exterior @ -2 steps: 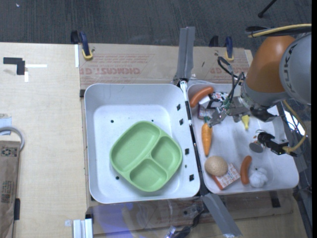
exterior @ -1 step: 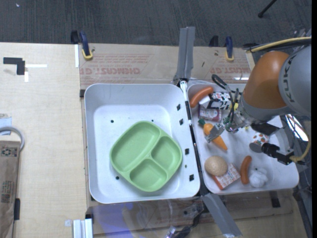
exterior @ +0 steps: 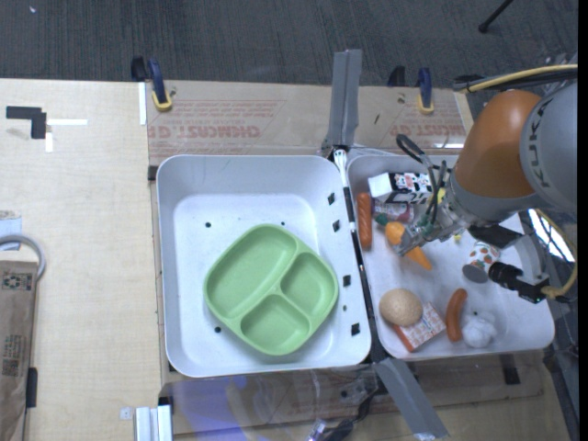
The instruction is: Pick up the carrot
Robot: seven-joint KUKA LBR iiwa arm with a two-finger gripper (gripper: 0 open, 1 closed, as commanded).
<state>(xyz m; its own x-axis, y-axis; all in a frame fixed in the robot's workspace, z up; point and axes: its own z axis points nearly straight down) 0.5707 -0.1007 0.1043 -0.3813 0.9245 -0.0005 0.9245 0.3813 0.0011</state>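
The carrot [exterior: 411, 247], a small orange piece, lies in the right bin [exterior: 514, 343] toward its upper left, slanting down to the right. My gripper [exterior: 419, 236] is down in that bin right over the carrot's middle, covering part of it. The orange ends of the carrot stick out on both sides of the gripper. The arm's orange band [exterior: 496, 145] rises above it at the right.
In the right bin, a red sausage [exterior: 366, 220] lies along the left wall and a printed carton [exterior: 402, 185] sits at the back. A beige egg-like ball [exterior: 401, 307], a small box [exterior: 424, 332], another sausage [exterior: 456, 313] and a white ball [exterior: 478, 331] lie in front. The left bin [exterior: 184, 246] holds a green divided plate [exterior: 271, 289].
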